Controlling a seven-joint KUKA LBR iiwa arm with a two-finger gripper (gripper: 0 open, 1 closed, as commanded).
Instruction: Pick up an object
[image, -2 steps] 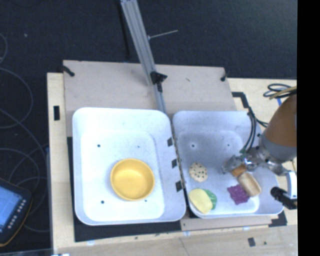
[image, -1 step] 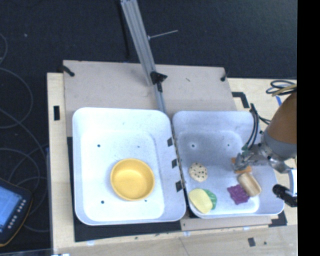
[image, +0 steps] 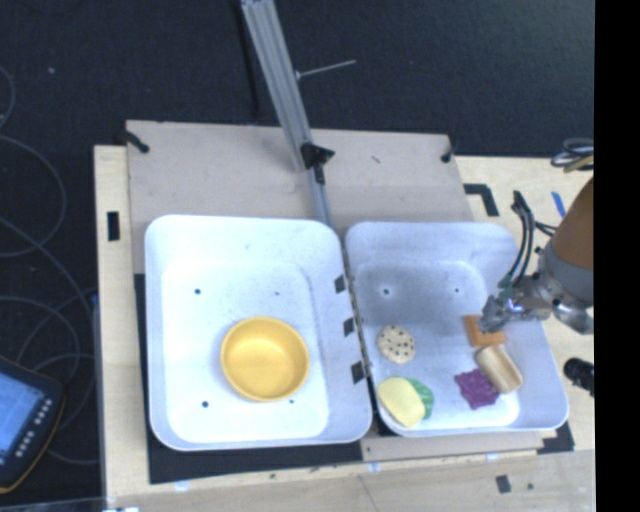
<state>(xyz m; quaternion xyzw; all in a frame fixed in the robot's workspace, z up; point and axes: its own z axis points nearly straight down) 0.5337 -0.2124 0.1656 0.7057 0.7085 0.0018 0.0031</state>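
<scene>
- On the bench (image: 115, 300), two shallow white bins sit side by side, their inner edges touching along a row of dark clips.
- Left bin (image: 180, 250): holds one yellow bowl (image: 264, 358), upright, slightly toward the near side of the floor.
- Right bin (image: 420, 250): holds five objects, all in its near half.
- Speckled cookie (image: 397, 345): lies just right of the dividing edge.
- Yellow-and-green piece (image: 404, 399): rests in the near left corner, just below the cookie.
- Purple piece (image: 476, 388): lies near the front wall, touching a tan cylinder (image: 499, 368) on its right.
- Orange block (image: 483, 333): sits just above the tan cylinder, by the right wall.
- Gripper (image: 497, 314): reaches in from the right and stands directly over the orange block's upper edge; whether its pincer is apart or together cannot be told, and no object is visibly between them.
</scene>
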